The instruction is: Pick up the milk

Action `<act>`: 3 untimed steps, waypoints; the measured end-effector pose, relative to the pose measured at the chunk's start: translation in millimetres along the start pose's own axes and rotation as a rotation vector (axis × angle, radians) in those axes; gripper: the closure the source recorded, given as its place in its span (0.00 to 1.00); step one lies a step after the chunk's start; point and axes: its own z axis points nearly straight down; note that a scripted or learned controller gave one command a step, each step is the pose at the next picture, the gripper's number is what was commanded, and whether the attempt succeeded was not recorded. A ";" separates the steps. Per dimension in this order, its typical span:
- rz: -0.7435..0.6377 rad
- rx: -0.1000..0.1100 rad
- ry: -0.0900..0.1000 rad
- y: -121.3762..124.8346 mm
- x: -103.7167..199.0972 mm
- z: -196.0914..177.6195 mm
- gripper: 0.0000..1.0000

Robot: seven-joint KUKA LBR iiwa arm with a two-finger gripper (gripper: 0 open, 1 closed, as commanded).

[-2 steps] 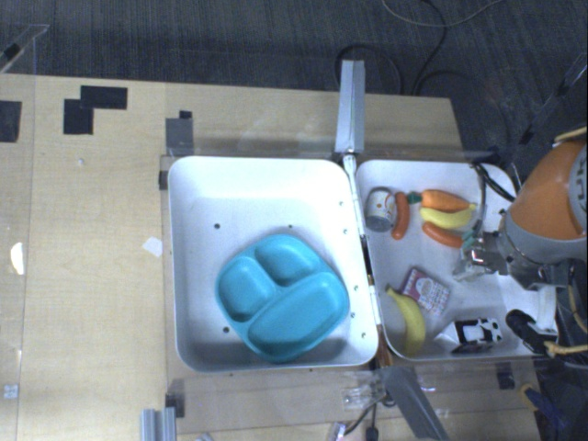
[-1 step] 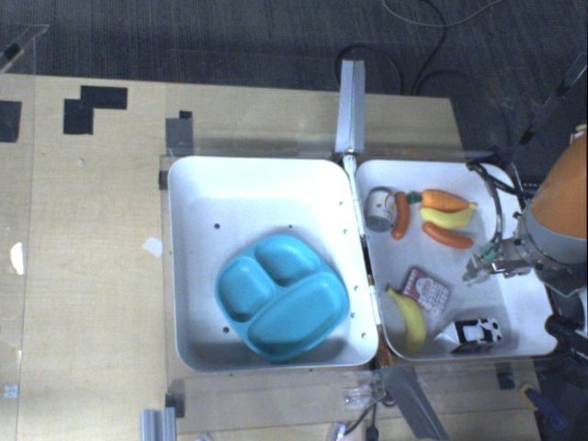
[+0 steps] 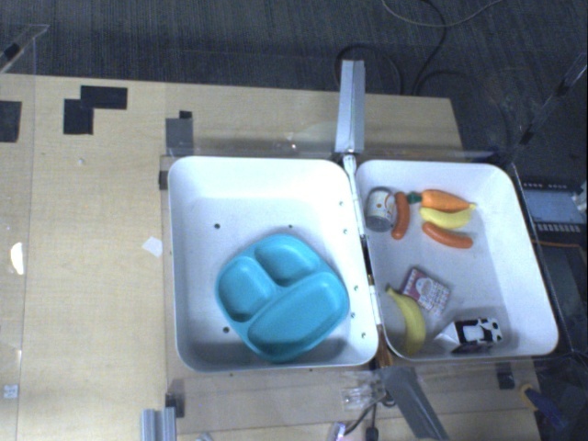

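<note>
here the milk (image 3: 478, 333) lies in the right bin's (image 3: 524, 246) near corner.

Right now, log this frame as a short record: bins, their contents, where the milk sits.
left bin: blue divided plate
right bin: can, sausage, carrot, small banana, second sausage, pink packet, banana, milk
milk position: near front right corner, lying on the bin floor, apart from the banana
milk status: not picked up

Even overhead light; soft shadows; slightly blurry, white bins (image 3: 184, 246) bright.
</note>
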 end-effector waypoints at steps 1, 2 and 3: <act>-0.001 0.000 0.000 0.1 0.2 0.2 0.00; -0.295 0.002 0.003 69.4 -20.5 159.0 0.00; -0.395 0.003 0.005 90.7 29.7 280.5 0.00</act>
